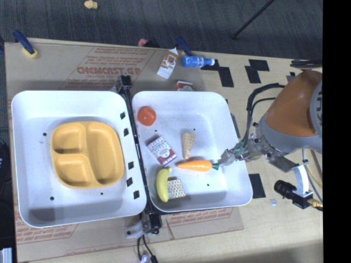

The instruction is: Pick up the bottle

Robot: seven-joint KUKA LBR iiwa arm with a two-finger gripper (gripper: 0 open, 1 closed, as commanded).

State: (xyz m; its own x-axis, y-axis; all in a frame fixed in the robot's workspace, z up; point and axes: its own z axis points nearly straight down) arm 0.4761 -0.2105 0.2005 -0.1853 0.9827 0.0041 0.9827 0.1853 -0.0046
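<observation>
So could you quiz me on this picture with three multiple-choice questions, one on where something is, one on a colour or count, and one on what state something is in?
1. Where is the blue bottle?
A. In the left bin
B. In the right bin
C. On the bench beyond the bins

2. What colour is the divided tray in the left bin?
A. Yellow
B. Green
C. Red

3. How does the carrot lie?
A. Standing upright
B. Flat on the floor of the right bin
C. Hanging from the claw

Answers:
1. C: the bottle lies on the bench past the right bin's far rim.
2. A: the tray is plainly yellow.
3. B: it rests lengthwise on the bin floor, its green end next to the claw.
</observation>
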